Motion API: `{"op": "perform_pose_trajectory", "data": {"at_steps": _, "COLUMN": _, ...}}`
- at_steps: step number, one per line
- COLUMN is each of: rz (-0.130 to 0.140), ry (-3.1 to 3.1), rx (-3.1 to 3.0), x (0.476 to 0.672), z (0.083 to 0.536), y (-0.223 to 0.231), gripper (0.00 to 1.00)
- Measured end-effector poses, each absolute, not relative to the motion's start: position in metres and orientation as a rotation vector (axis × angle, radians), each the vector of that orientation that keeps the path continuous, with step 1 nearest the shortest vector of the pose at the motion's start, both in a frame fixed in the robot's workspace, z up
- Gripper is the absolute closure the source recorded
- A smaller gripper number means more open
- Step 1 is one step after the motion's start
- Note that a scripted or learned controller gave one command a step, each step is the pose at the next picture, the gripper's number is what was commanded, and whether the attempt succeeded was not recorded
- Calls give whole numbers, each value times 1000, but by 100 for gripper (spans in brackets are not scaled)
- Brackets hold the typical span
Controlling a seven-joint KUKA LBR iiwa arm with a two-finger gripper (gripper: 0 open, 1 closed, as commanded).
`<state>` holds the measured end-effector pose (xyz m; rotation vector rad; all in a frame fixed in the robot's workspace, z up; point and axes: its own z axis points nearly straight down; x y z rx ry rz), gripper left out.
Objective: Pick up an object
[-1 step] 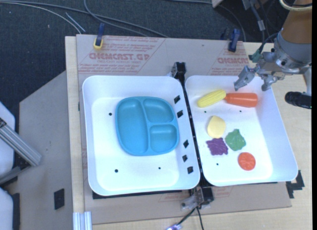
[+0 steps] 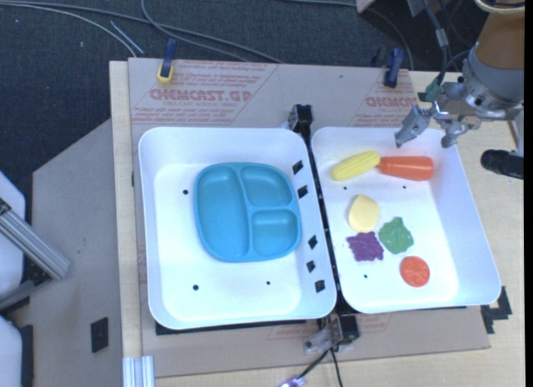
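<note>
The gripper (image 2: 431, 127) hangs over the far edge of the right bin (image 2: 475, 219), its fingers (image 2: 408, 131) apart with nothing between them. Just below it, near that far wall, lie the carrot (image 2: 407, 166) and the corn cob (image 2: 356, 165), end to end and nearly touching. The potato (image 2: 363, 212), broccoli (image 2: 396, 235), grapes (image 2: 365, 246) and tomato (image 2: 415, 271) cluster in the middle, close together, with bare floor along the right wall and near edge. The left bin (image 2: 162, 210) on the table (image 2: 133, 352) holds a blue divided plate (image 2: 247, 210), with free margin all round it.
</note>
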<state>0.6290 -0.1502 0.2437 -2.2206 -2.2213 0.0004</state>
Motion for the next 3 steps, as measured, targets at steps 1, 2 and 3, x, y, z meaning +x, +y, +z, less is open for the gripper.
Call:
{"op": "perform_pose_trajectory", "data": {"at_steps": 1, "rz": 5, "ry": -2218, "rx": -2217, "x": 630, "z": 181, "y": -147, "gripper": 0}}
{"op": "perform_pose_trajectory", "data": {"at_steps": 2, "rz": 6, "ry": -2216, "rx": -2217, "x": 626, "z": 120, "y": -153, "gripper": 0}}
{"op": "perform_pose_trajectory", "data": {"at_steps": 3, "rz": 4, "ry": -2218, "rx": -2217, "x": 625, "z": 83, "y": -152, "gripper": 0}}
